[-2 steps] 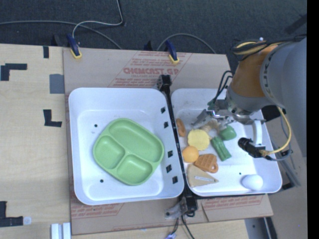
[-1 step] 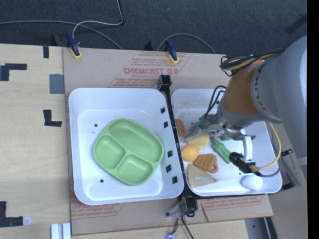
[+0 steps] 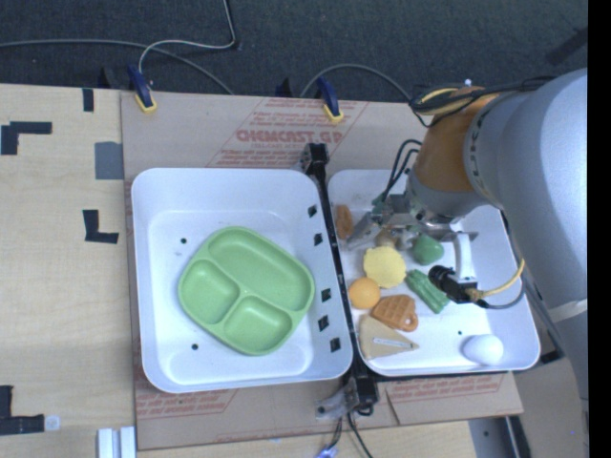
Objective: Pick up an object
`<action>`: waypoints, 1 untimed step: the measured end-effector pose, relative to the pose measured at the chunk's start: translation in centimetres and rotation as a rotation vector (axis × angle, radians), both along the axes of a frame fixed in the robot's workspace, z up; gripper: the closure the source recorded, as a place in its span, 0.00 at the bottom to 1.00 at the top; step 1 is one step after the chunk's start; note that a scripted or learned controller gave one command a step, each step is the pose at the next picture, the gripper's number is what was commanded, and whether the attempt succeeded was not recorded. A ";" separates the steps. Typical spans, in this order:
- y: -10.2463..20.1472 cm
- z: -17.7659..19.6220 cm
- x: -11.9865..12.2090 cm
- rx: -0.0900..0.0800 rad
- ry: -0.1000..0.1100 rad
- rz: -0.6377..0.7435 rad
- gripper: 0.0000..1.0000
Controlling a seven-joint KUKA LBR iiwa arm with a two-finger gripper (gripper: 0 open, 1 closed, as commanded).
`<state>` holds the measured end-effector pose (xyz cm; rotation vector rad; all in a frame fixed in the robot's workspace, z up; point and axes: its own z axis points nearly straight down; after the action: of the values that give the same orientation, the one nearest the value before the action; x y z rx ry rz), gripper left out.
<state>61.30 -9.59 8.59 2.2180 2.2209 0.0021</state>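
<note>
My gripper (image 3: 380,229) hangs low over the far left part of the right bin (image 3: 516,305), just above a yellow lemon-like toy (image 3: 385,265). A brown piece (image 3: 343,222) lies to its left by the bin wall, and a round green toy (image 3: 427,249) sits to its right. Nearer the front are an orange ball (image 3: 363,293), a waffle-like piece (image 3: 395,311), a green pickle-shaped toy (image 3: 426,290), a pale wedge (image 3: 384,340) and a white egg (image 3: 483,348). I see nothing lifted by the gripper.
The left bin (image 3: 162,208) holds a green divided plate (image 3: 246,289). A black divider (image 3: 325,246) separates the two bins. The grey arm with its orange band (image 3: 449,151) covers the right bin's far right corner, and cables trail across it.
</note>
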 end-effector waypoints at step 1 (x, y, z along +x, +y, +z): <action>-0.8 0.0 -3.8 -0.001 -0.001 0.000 0.00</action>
<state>57.55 -10.39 8.63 2.2173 2.2195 0.0026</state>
